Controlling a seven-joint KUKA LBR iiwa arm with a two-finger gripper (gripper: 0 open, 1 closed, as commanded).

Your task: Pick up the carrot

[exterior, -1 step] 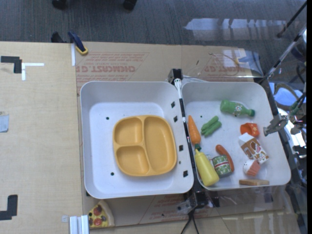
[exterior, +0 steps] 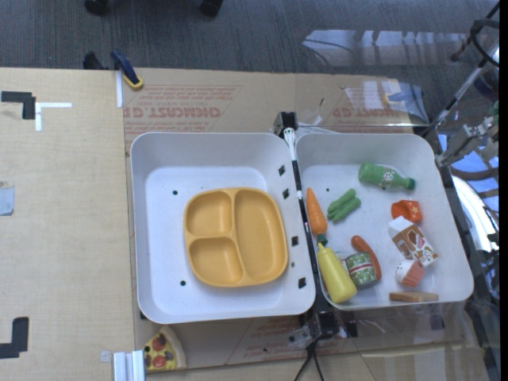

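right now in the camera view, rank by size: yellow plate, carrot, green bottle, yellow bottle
1. yellow plate, by far the largest
2. yellow bottle
3. green bottle and carrot look about alike, so I won't rank them

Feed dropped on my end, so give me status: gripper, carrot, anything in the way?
Gripper: state unreadable. Carrot lies in right bin, against its left wall, untouched. Yellow bottle just below it, green pea pods to its right.

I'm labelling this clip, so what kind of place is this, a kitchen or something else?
Probably a robotics lab or test bench, not a kitchen. Two white bins sit clipped together on a cardboard-covered bench, the carrot and other food are toys, and office chair wheels stand on grey carpet behind.
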